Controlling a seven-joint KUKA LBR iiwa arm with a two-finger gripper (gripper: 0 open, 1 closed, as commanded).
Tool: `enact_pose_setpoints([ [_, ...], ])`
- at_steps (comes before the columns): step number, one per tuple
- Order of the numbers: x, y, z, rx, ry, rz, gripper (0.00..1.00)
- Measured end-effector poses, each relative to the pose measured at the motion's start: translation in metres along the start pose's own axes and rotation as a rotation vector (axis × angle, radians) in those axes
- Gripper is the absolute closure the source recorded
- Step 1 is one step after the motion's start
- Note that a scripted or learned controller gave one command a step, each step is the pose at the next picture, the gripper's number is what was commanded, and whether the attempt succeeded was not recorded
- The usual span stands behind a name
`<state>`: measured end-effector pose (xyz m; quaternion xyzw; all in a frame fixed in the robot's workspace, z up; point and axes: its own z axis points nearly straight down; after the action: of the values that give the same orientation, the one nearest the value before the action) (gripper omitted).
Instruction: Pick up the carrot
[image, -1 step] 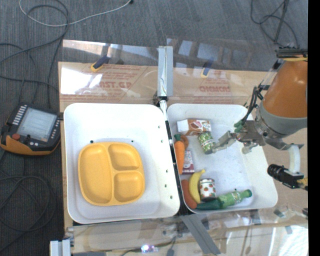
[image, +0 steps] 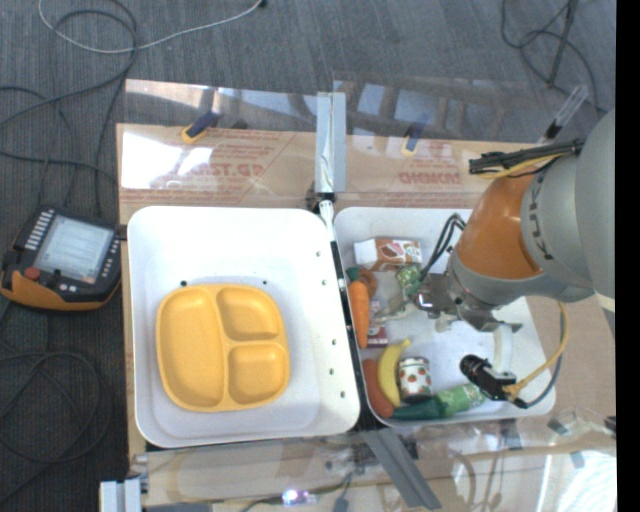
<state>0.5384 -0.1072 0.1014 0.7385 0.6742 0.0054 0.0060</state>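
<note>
The carrot (image: 358, 311) is orange with a darker top end. It lies lengthwise against the left wall of the right bin (image: 535, 400), just below a small packet. The gripper (image: 436, 299) hangs under the grey wrist and its orange band, over the middle of the right bin. It is to the right of the carrot, about a hand's width away, and nothing of the carrot is in it. The wrist hides most of the gripper from this angle.
A banana (image: 391, 368), a small printed can (image: 413, 375), a green vegetable (image: 452, 400) and a red item (image: 374, 384) crowd the bin's near side. A snack packet (image: 394, 251) lies at the far side. The left bin (image: 150, 235) holds a yellow divided plate (image: 222, 346).
</note>
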Motion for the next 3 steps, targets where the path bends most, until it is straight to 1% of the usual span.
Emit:
enact_pose_setpoints([
  [1, -0.001, -0.022, -0.005, 0.007, -0.002, -0.109, 0.00],
  [2, 0.000, -0.022, -0.012, 0.011, 0.002, -0.109, 1.00],
  [3, 0.015, 0.028, -0.002, 0.020, -0.001, 0.038, 1.00],
])
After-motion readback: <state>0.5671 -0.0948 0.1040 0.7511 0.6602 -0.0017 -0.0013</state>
